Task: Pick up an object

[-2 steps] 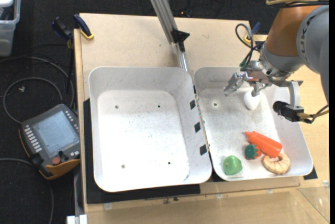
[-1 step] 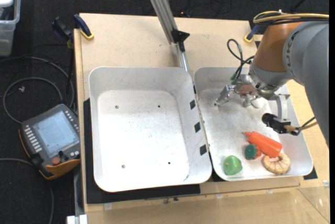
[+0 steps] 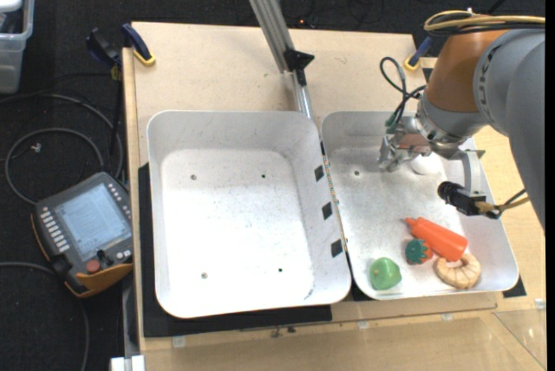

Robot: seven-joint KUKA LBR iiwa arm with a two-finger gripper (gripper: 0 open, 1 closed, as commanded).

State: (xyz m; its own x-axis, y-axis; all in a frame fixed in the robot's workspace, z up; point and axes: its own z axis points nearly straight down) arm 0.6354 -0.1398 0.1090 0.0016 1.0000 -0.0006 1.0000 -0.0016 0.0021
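One teach pendant (image 3: 84, 226) is seen on the dark floor at the 9 o'clock side of the desk (image 3: 217, 66). Two shallow white bins are counted on the desk, side by side. In the left bin (image 3: 173, 135) nothing but small dark specks is seen on the floor of the tray.

In the right bin (image 3: 364, 196) four loose objects are counted, all gathered toward its 5 o'clock corner. One green round object (image 3: 385, 273) lies nearest the bin's front edge. At its 2 o'clock a small dark green piece (image 3: 417, 252) is found, just beside one orange carrot-shaped object (image 3: 437, 237), which lies slanted. One tan ring-shaped object (image 3: 458, 271) lies touching the lower end of the carrot shape.

One arm (image 3: 486, 74) is seen, entering from 3 o'clock. Its pincer (image 3: 395, 154) is lowered over the upper part of the right bin, toward 12 o'clock, well apart from the four objects. A pale rounded shape (image 3: 422, 162) sits just beside it at 3 o'clock; what it is cannot be told. Whether the pincer is apart or together cannot be told.
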